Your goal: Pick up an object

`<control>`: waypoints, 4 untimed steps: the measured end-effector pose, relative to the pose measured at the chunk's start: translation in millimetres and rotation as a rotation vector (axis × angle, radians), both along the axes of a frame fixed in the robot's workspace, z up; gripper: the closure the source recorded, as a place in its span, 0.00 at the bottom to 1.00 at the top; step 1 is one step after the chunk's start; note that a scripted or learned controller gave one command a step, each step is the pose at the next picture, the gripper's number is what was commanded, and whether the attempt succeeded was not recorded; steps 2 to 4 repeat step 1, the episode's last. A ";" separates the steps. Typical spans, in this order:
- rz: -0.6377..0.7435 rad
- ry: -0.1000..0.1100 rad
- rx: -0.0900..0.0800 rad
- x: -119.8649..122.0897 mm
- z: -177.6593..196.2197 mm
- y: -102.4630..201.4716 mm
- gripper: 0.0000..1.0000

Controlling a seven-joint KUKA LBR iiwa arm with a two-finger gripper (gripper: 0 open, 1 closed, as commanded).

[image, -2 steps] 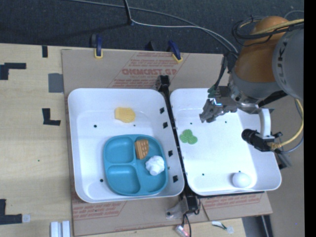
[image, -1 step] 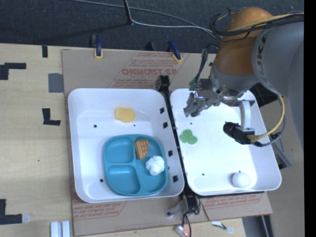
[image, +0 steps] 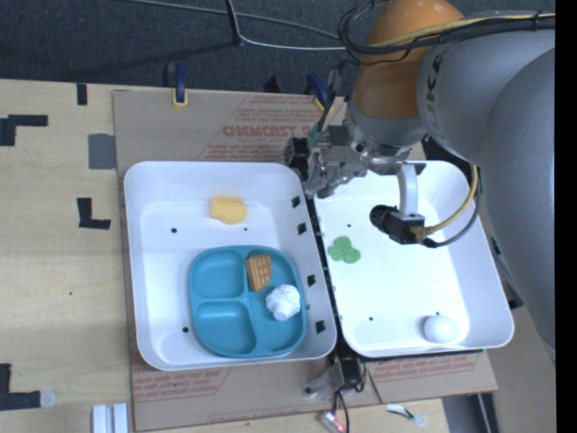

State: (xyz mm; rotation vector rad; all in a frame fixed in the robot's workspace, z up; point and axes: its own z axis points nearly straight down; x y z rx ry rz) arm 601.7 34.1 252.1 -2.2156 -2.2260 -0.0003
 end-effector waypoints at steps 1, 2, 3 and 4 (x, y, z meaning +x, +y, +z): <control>-0.001 0.002 -0.001 15.2 -20.0 49.1 1.00; -0.001 0.002 -0.001 15.2 -20.0 49.1 1.00; -0.001 0.002 -0.001 15.2 -20.0 49.1 1.00; -0.001 0.002 -0.001 15.2 -20.0 49.1 1.00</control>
